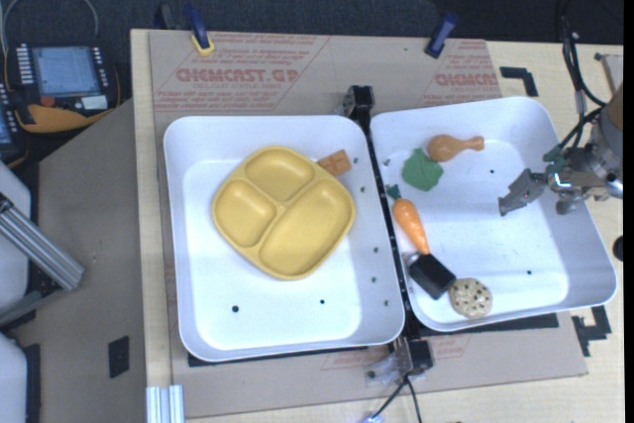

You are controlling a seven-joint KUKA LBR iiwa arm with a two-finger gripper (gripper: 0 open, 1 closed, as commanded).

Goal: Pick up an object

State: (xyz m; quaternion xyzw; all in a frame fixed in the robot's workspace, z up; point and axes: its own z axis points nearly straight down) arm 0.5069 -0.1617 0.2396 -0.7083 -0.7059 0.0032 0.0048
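The gripper (535,190) hung over the right part of the right bin (515,114), reaching in from the right edge of the camera view. One grey finger (517,194) pointed left and down toward the bin floor, with a second finger just right of it; they appeared to stand apart with nothing between them, though the angle made the gap hard to judge. The objects lay well apart from the gripper, along the left side of the same bin. A toy chicken drumstick (454,147) lay near the far wall, with a green piece (422,171) just beside it. Below these an orange carrot (410,225) lay along the left wall, then a black block (431,274) touching a round speckled cookie (470,297). In the left bin (198,243) sat a yellow divided plate (284,211), a small brown block (335,162) at its far right edge.
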